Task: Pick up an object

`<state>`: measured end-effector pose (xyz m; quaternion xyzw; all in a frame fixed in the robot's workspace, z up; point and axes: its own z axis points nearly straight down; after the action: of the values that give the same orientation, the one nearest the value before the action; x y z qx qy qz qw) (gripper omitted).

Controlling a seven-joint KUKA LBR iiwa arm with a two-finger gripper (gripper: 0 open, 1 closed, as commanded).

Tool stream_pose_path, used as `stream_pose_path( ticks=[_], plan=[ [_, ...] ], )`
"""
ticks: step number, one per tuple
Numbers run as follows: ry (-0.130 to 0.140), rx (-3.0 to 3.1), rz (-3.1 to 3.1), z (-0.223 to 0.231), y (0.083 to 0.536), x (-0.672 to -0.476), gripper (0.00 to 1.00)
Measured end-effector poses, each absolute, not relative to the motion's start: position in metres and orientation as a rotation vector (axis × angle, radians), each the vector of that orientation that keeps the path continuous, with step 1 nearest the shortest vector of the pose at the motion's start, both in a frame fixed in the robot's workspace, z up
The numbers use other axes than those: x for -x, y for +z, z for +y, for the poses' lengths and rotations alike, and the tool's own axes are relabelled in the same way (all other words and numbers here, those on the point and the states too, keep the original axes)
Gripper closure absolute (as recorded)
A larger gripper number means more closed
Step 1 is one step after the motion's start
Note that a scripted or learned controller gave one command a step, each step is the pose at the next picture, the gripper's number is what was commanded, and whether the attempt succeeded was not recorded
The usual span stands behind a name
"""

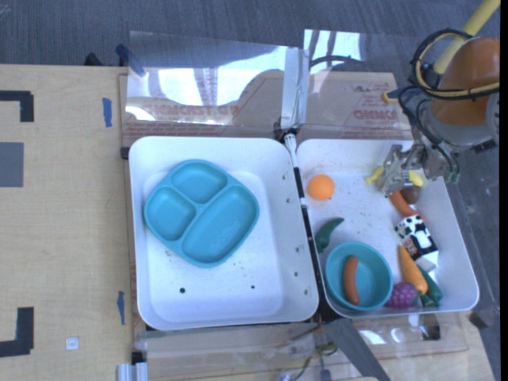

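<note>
Nearest the camera in the right bin [464, 292] lie purple toy grapes [402, 295], a toy carrot [413, 271] and a blue bowl [359, 275] holding a toy sausage [352, 279], with a black-and-white cow figure [416, 234] and a green leaf-shaped piece [328, 230] just behind. Farther back an orange ball [321, 187] sits alone, while a small orange-brown toy [402, 202] lies just below the gripper [401, 173], beside a yellow piece [375, 177]; whether its grip is closed cannot be told. The left bin [159, 292] carries a blue divided plate [202, 212].

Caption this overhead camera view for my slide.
Grey arm's gripper hovers over right white bin of toy food; left bin holds blue divided plate.
</note>
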<state>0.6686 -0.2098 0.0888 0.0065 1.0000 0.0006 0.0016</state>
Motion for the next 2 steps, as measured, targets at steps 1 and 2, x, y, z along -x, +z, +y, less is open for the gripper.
stream_pose_path(
  ticks=[1,2],
  plan=[
    [0.000,-0.896,3.005,-0.204,0.089,-0.605,1.00],
    [0.000,-0.469,3.095,-0.213,0.089,-0.568,1.00]
  ],
)
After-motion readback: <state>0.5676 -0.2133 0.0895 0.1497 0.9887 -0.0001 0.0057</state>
